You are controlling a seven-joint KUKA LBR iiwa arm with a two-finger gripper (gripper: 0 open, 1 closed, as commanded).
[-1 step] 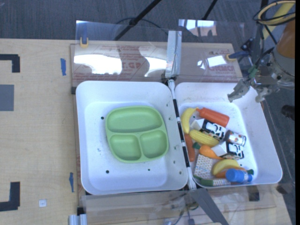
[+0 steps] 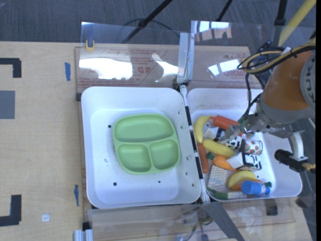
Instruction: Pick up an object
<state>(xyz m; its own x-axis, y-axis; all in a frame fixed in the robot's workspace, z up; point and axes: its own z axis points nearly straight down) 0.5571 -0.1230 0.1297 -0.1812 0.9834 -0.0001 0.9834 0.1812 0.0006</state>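
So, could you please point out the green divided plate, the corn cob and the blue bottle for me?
green divided plate (image 2: 146,143): camera view, central ridge.
corn cob (image 2: 217,148): camera view, middle of the cob.
blue bottle (image 2: 252,188): camera view, blue body.

Matt green plastic plate (image 2: 146,143); glossy white bins (image 2: 95,109).

The arm (image 2: 288,87) is cut off by the right edge, and its bulk hides the back right corner of the right bin (image 2: 288,185). The gripper (image 2: 239,132) is lost among the heaped toys (image 2: 230,154), too small and cluttered to tell how its fingers stand. Several toys overlap, their shapes partly covered, near that bin's front edge.
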